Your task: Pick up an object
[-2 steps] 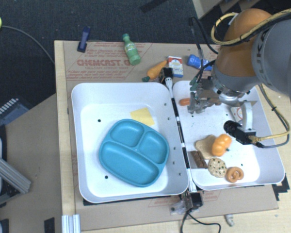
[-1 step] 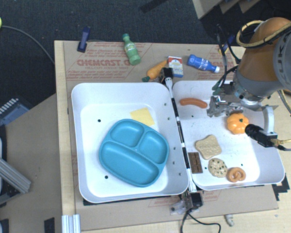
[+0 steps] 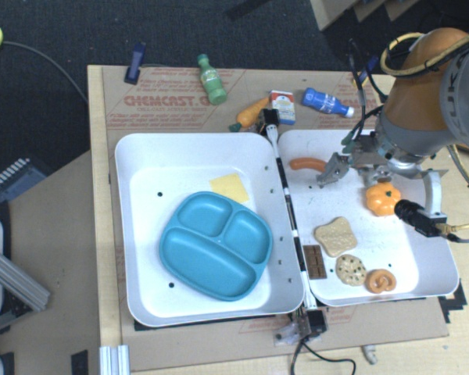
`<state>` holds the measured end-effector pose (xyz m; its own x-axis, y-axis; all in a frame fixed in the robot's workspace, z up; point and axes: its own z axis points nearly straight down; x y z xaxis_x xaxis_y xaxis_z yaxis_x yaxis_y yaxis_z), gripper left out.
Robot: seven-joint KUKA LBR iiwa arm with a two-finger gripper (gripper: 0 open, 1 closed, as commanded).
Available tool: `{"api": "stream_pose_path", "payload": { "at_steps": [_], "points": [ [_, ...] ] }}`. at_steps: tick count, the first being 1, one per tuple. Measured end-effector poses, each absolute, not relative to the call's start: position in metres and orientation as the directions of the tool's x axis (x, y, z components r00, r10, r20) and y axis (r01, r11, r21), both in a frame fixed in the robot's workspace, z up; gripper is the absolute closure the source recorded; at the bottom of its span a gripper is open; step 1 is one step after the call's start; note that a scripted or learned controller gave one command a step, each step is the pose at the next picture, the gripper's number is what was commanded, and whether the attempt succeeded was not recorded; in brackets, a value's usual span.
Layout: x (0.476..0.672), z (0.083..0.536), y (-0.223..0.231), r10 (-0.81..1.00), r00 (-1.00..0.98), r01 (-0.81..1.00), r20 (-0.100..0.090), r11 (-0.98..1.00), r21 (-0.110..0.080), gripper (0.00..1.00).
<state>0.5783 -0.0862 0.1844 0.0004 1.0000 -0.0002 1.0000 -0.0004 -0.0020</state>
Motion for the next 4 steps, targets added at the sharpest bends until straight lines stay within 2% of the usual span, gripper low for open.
{"api": "stream_pose_path", "payload": {
  "at_steps": [1,2,3,4],
  "points": [
    [0.572,0.218,-0.154,1.0,0.002,1.0,-0.004,-0.002,0.003,0.0],
    [0.577,0.106,-0.168,1.0,-0.004,1.0,-0.005,0.004,0.02,0.0],
    [0.576,0.115,-0.168,1.0,-0.003,1.0,-0.006,0.003,0.018,1.0],
    [0.576,0.115,-0.168,1.0,-0.003,1.0,-0.005,0.003,0.018,0.0]
  ]
}}
